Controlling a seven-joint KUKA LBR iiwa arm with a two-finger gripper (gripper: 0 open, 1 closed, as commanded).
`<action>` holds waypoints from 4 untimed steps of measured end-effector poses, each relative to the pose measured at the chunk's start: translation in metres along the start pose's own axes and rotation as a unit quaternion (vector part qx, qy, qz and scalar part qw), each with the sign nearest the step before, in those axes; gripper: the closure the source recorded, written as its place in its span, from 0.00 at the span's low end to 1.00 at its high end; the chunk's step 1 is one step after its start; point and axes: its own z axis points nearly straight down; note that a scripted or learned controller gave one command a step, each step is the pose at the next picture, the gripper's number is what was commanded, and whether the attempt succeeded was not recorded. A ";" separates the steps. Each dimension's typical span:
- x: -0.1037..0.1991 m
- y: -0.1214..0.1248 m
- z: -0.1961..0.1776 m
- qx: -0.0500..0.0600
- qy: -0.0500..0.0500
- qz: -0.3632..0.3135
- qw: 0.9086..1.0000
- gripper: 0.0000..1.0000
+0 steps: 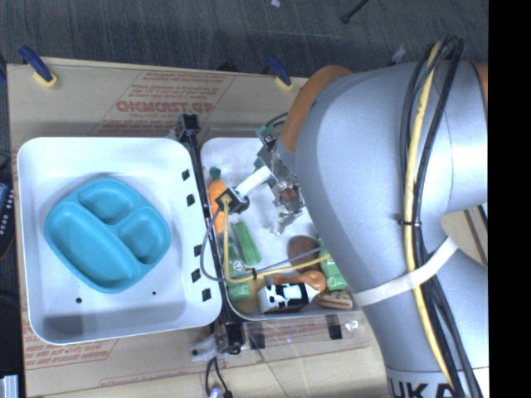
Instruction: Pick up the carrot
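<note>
Logging arm (pixel 390 181) reaching in from the view's right, over the right bin (pixel 241 151); placing fingers (pixel 284 210) low over the upper middle of that bin, above bare white floor; unable to tell from this slant how far apart the fingers are standing, metal parts overlapping; seeing nothing clearly gripped.

Finding carrot (pixel 216 196) lying in the right bin, to the view's left of the fingers, close against the bin's left wall; seeing it orange, running roughly up and down the view, partly covered at mid-length; judging it near the fingers but apart from them, not between them.

Noting green stick-shaped piece (pixel 245 240) below and to the left of the fingers, just beside the lower end of the carrot; noting brown rounded item (pixel 303 247) just below and slightly right of the fingers; noting black-and-white toy (pixel 286 297) well below the fingers, near the bin's lower wall; noting small green bit (pixel 214 173) up and left of the fingers, just above the carrot.

Recording left bin (pixel 50 305) well to the left of the fingers, holding a blue divided plate (pixel 106 232); recording both bins sitting on a brown printed surface (pixel 124 98).
</note>
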 end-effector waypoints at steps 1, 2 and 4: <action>0.001 -0.002 -0.009 0.005 -0.002 -0.006 1.000 1.00; 0.016 -0.057 -0.135 0.000 0.003 0.102 0.995 1.00; -0.047 -0.229 -0.117 0.000 -0.003 0.095 0.996 1.00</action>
